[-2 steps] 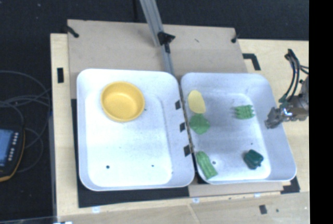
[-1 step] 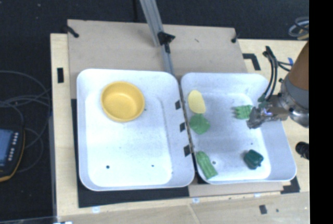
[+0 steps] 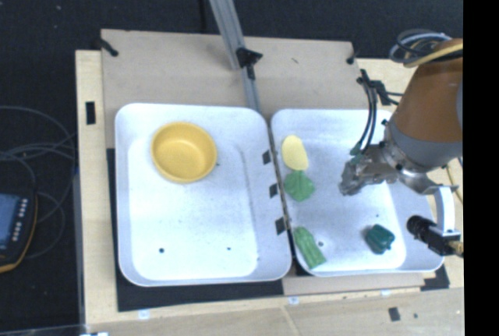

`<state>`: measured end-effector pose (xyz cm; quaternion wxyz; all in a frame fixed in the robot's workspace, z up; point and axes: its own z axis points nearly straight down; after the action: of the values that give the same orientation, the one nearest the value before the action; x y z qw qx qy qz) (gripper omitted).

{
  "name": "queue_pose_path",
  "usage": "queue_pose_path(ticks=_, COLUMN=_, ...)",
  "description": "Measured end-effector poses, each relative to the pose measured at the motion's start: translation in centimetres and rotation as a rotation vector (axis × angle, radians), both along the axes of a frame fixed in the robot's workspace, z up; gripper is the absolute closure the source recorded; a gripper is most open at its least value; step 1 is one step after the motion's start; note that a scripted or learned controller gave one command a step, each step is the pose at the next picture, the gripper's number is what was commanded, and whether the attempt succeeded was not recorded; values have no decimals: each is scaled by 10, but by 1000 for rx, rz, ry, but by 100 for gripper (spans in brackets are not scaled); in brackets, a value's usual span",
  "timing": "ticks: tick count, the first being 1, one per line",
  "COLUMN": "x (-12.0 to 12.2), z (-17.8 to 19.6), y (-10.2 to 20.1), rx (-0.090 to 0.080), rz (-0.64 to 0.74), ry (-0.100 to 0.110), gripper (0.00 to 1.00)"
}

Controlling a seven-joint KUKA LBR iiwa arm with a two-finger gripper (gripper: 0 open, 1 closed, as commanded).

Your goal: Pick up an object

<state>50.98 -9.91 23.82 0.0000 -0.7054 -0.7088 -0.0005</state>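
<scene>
The gripper (image 3: pixel 352 177) hovers low over the right bin (image 3: pixel 335 132), mid-right of frame; I cannot tell its state. No object is between them, so this looks like the approach. Nearest candidates: teal piece (image 3: pixel 380 238), lower right, and green blob (image 3: pixel 299 187), left.

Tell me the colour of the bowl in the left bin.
Yellow; the bowl shows best in the camera view.

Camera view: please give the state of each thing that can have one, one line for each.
Yellow bowl: upright, in the left bin.
Pale yellow object: lying in the right bin, near the divider.
Round green object: lying just below it.
Long green object: lying at the front-left corner.
Dark green object: lying free.
Gripper: above the right bin, holding nothing visible.
</scene>
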Motion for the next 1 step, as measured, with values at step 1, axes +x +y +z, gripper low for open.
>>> queue_pose_path(ticks=1, x=0, z=11, y=52, rx=0, rz=0, ry=-1, gripper=100)
